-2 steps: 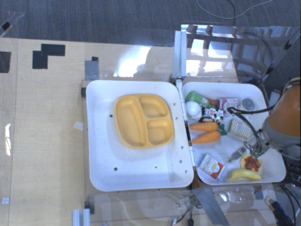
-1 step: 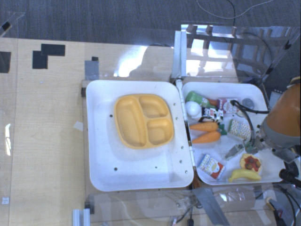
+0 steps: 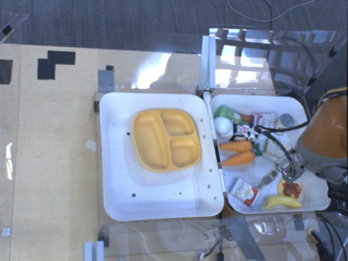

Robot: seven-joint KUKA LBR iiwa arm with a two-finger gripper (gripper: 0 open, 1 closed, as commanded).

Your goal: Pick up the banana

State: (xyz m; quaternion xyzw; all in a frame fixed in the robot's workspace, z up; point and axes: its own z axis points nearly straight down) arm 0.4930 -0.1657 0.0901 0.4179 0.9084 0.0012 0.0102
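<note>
Camera view: arm (image 3: 326,135) reaches in from the right, angled down over right bin (image 3: 310,206); jaws state unclear. Banana (image 3: 283,202) lies just below.

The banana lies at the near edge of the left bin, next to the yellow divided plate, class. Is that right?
Not quite. The camera view shows the banana at the near edge of the right bin, beside a small carton. The yellow divided plate sits in the left bin.
</note>
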